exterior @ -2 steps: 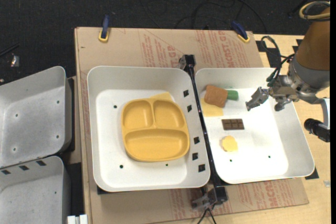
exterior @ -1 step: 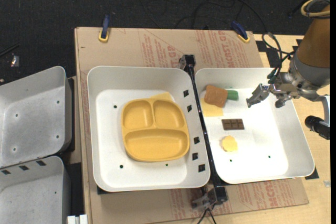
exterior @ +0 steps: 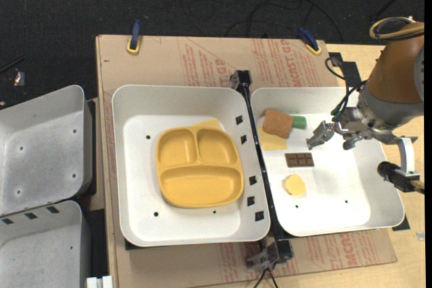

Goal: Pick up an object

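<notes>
While the gripper (exterior: 332,134) hovers over the right bin (exterior: 351,212), fingers spread and nothing between them, the chocolate bar (exterior: 299,160) lies just down-left of it, long axis running left-right. Brown sponge block (exterior: 277,123) sits up-left, yellow round piece (exterior: 295,185) farther down. Chocolate looks nearest!

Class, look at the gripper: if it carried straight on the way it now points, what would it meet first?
Probably the brown chocolate bar. The gripper points down-left over the right bin; its height above the floor is unclear.
</notes>
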Action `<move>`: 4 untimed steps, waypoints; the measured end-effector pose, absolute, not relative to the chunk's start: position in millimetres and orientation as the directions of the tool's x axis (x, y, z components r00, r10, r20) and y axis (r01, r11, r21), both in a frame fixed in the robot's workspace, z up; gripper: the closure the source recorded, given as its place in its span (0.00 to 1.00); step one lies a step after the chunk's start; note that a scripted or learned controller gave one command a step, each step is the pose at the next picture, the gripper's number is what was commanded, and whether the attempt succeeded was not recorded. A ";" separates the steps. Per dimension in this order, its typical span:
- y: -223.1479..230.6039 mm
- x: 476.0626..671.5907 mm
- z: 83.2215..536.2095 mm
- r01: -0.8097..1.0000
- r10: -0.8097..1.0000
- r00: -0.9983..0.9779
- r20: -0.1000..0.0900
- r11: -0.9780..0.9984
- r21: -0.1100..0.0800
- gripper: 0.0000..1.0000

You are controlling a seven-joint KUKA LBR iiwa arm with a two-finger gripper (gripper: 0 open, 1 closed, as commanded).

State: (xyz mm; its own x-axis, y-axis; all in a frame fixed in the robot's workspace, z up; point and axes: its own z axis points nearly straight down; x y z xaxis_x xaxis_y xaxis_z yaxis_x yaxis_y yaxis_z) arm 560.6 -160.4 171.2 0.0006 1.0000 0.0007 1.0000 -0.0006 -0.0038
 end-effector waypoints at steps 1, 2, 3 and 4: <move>-150.5 555.6 114.5 1.000 1.000 0.001 0.002 -0.001 -0.005 0.00; -150.5 557.0 94.1 1.000 1.000 0.002 0.000 -0.002 0.002 0.00; -150.0 559.1 106.8 1.000 1.000 0.001 0.000 -0.001 0.009 1.00; -143.3 555.0 153.6 1.000 1.000 -0.002 -0.001 0.002 0.004 1.00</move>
State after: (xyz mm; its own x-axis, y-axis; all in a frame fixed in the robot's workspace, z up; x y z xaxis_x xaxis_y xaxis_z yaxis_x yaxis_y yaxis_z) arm 555.0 -143.3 153.6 -0.0023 1.0000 -0.0008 1.0000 0.0023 0.0038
